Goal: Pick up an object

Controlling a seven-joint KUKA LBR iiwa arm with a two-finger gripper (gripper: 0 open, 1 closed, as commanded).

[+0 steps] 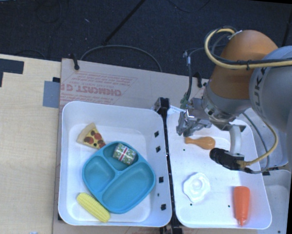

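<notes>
Pale bench, two white bins side by side. Gripper (186, 124) low over the right bin (259, 224), just left of the toy drumstick (201, 142), likely lining up a grasp; finger state impossible to tell. Fried egg (196, 186) and carrot (240, 204) nearer the camera than the drumstick.

A slice of pizza (91, 136), tan with red dots, is laid flat at the far left of the left bin (74, 112). A blue divided plate (119, 177) is set in the middle of that bin, and a small green and red can (124, 154) is laid on its side in the plate's far compartment. A yellow corn cob (93, 207) is laid at the near left, just beside the plate's near edge.

In the right bin (260, 217), a brown chicken drumstick (201, 142) is laid at the far side. A white fried egg (196, 186) is placed near the middle, and an orange carrot (240, 204) is laid lengthwise at the near right.
</notes>
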